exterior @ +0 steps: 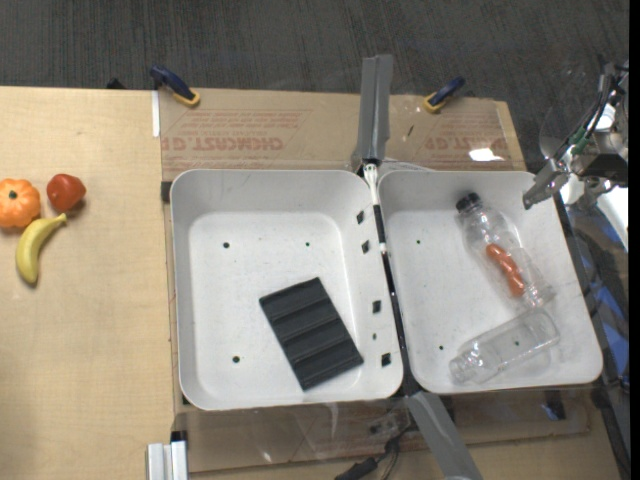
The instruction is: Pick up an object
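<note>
Dark grey carpet floor (250, 23) lies beyond a light wooden bench (80, 368); brown cardboard (270, 133) is fastened by 2 clamps (175, 85).

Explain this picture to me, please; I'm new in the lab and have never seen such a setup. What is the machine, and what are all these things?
One fixed camera looks down at a slant on a bench with two shallow white bins. The left bin holds a dark ribbed block. The right bin holds a clear plastic bottle with a black cap and something orange inside, and a clear glass lying on its side. The machine is a robot arm reaching in from the right; its gripper sits at the right bin's far corner, holding nothing. On the wooden surface at left lie an orange fruit, a red fruit and a banana.
</note>
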